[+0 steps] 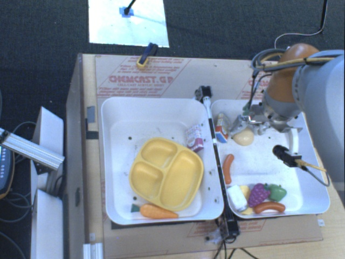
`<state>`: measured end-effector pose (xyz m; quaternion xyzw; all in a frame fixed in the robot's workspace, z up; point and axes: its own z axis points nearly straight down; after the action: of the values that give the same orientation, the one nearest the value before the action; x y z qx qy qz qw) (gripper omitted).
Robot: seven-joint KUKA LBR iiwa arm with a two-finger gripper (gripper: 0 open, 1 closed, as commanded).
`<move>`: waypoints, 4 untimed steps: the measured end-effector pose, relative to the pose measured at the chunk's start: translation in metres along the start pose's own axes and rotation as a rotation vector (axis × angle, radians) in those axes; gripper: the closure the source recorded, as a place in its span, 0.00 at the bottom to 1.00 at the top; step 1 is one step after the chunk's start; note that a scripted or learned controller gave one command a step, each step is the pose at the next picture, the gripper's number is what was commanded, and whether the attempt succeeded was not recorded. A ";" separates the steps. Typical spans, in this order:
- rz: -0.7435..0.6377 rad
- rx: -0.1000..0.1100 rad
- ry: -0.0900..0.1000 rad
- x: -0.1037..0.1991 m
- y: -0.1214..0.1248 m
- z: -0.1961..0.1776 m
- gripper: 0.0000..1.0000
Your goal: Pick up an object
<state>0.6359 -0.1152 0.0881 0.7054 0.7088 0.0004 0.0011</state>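
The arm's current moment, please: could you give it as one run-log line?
arm: over right bin | gripper: low, by cream egg | grasp: unclear | left bin: yellow tray, carrot

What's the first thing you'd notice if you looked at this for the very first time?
Probably the big yellow tray with three sections, lying in the left bin with a toy carrot just below it. Next, the arm with its orange band, reaching from the right over the right bin, close above a cream egg. Then the bright toy food at that bin's near end: purple grapes and a sausage.
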 end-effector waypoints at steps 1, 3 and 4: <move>0.000 0.000 0.000 0.000 0.000 0.000 0.00; -0.001 -0.027 -0.005 -0.052 -0.022 -0.009 1.00; 0.002 0.000 0.000 -0.048 -0.060 0.003 1.00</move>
<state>0.5757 -0.1639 0.0851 0.7062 0.7080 0.0006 0.0013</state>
